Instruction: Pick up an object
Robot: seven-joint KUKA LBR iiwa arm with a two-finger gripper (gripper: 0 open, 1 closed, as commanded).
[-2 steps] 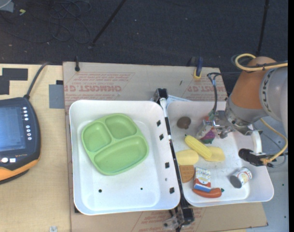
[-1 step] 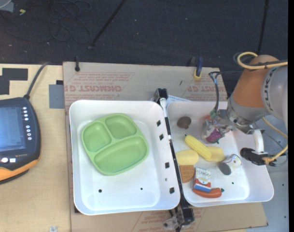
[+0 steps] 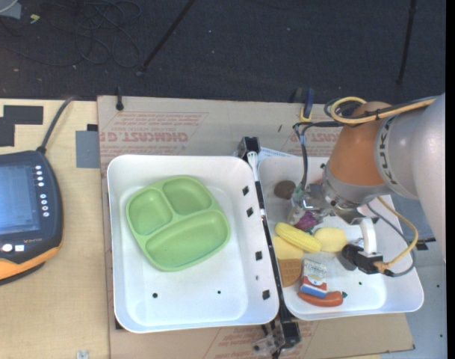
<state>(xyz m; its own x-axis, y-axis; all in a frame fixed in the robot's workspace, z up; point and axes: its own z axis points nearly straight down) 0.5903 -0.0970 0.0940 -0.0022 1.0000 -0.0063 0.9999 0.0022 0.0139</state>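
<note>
Since the arm reaches in from the right, everything reads off the claw [image 3: 311, 209], which sits low over the right bin [image 3: 406, 294]. Far to its left on the counter [image 3: 78, 290] lies a teach pendant [image 3: 18, 219]; nearer, the left bin [image 3: 182, 305] carries a green divided plate [image 3: 178, 221], well apart from the claw. Just below the claw and slightly left lies the yellow corn cob [image 3: 297, 237] — long axis running upper-left to lower-right — probably the closest pick, needing a short drop. A purple piece [image 3: 307, 221] sits right under the claw, maybe touching. A lemon [image 3: 331, 238] lies below-right, and a red-and-white toy [image 3: 317, 289] further below. Claw state: cannot tell — wrist and cables hide it, nothing visibly gripped.
</note>
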